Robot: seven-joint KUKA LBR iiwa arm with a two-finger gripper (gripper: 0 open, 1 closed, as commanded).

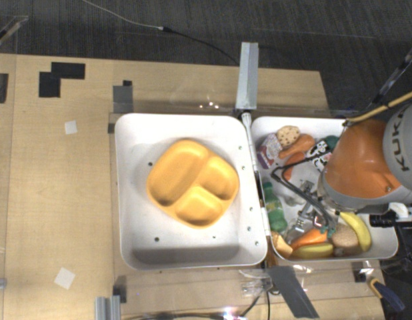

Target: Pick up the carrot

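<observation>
The carrot (307, 238) lies in the lower right of the frame, near the bottom edge of the right bin (386, 249), a short orange body slanting up to the right. Only part of it shows; its upper end runs under the gripper (311, 223), which hangs directly above it. I cannot tell from this slant how the pincer stands, nor whether it touches the carrot at all.

By its look it is a toy vegetable, probably moulded plastic: light, stiff and smooth-skinned. I would expect it to slip or roll rather than dent if squeezed off-centre. The likeliest good hold is across the thicker middle, jaws square to its long axis, since the tapered end would tend to squirt out.

It is crowded. A yellow piece, likely a small banana (314, 250), lies just below the carrot and seems to touch it. A brown, potato-like item (345, 241) sits just to its right, and a larger banana (359, 229) curves beyond that. A pale round piece (282, 245) rests at the carrot's left end. These neighbours leave little room for fingers on either flank, so a grasp may catch one of them as well.

Higher in the same bin are a second orange item (297, 151), a speckled cookie (287, 137), and some green pieces (274, 210) along the left wall. The arm's orange band (359, 159) covers much of the bin's right side.

In the left bin (136, 245), well apart from all this, sits a yellow divided plate (193, 182).
</observation>
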